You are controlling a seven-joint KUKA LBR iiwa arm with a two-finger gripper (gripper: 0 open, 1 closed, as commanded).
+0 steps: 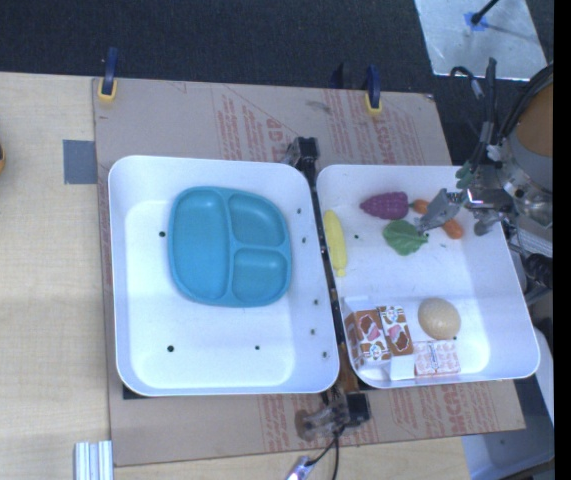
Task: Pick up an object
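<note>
My gripper point(459, 218) hangs over the far right part of the right bin point(495, 298), fingers spread open with nothing held between them. An orange piece point(453, 229) lies in the bin just below, partly hidden by the fingers, and its other end pokes out at the left. To the left of the gripper are a purple item point(384, 205) and a green leafy item point(403, 237). A yellow corn-like item point(336, 242) lies along the bin's left wall. A beige egg-shaped item point(439, 318) rests near the front.
A brown-and-white carton point(378, 333) and a flat packet point(435, 360) lie at the right bin's front. The left bin point(145, 348) holds a blue divided plate point(230, 246). Clamps stand between the bins at the back point(305, 151) and at the front point(340, 413).
</note>
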